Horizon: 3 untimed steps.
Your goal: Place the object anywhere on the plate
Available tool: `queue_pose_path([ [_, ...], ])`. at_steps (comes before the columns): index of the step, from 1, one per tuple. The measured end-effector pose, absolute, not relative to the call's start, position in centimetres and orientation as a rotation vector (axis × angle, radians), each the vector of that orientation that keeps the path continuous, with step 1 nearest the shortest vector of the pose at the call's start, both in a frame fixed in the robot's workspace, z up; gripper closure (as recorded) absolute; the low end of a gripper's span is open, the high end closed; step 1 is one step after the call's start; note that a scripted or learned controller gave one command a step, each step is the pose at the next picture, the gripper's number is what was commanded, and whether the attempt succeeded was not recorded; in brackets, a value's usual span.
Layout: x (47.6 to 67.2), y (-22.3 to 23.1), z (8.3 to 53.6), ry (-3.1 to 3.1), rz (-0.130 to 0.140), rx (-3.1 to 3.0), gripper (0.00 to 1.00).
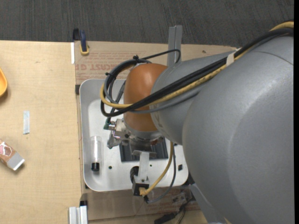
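Observation:
A clear plastic tube [96, 152] with a black end lies in the left part of the white bin [88, 101], pointing toward the bin's front. My gripper [140, 149] hangs below the orange wrist band over the middle of the bin, to the right of the tube and apart from it. Its dark body and the arm hide what is under it. An orange curved piece [2, 84], perhaps the rim of a dish, shows at the far left edge of the bench.
The grey arm [233, 125] covers the right half of the view, with black and yellow cables [117, 85] looping over the bin. On the tan bench to the left lie a small pale strip [26, 122] and a red-and-white packet [10, 155].

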State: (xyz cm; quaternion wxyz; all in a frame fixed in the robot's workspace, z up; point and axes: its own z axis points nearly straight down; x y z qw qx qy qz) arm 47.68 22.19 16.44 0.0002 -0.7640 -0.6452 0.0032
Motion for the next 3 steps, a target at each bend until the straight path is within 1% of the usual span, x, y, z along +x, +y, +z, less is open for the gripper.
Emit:
queue_pose_path([
  [1, 47.6, 11.1, 16.0, -2.036, 0.010, -2.390, 0.00],
  [2, 47.7, 10.9, 16.8, -2.029, 0.014, -2.395, 1.00],
  [3, 47.8, 12.1, 24.1, -1.768, 0.007, -2.598, 1.00],
])
